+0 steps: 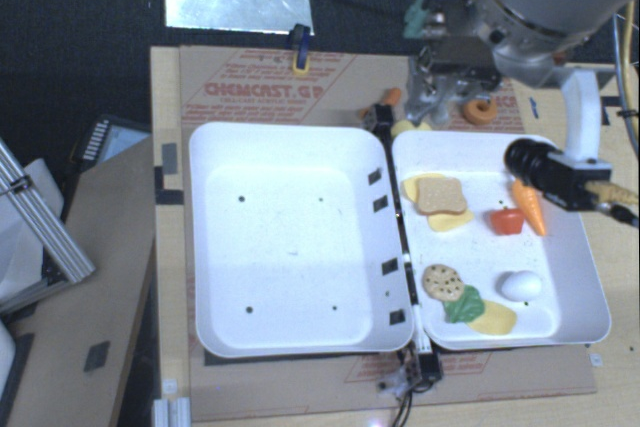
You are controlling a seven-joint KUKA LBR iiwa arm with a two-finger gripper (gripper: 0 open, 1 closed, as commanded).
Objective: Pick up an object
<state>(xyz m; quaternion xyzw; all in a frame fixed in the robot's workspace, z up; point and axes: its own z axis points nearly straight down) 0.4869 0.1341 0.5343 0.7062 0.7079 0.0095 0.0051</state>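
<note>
The right bin (575, 315) holds several toy foods. A bread slice (440, 194) lies on a yellow cheese slice (452, 219) near the back left. An orange carrot (529, 206) and a red piece (507, 221) sit to the right. At the front are a white egg (520, 286), a cookie (441, 281), a green leaf (463, 305) and a yellow piece (493, 319). My gripper (438, 97) hangs above the bench just behind the right bin's back edge, apart from all the foods, with nothing visibly in it.
The left bin (290, 245) adjoins the right one. A toy donut (481, 110), a small orange item (393, 97) and a yellow piece (405, 127) lie on the cardboard behind the bins. A black cylinder on a white mount (545, 171) overhangs the right bin's back right.
</note>
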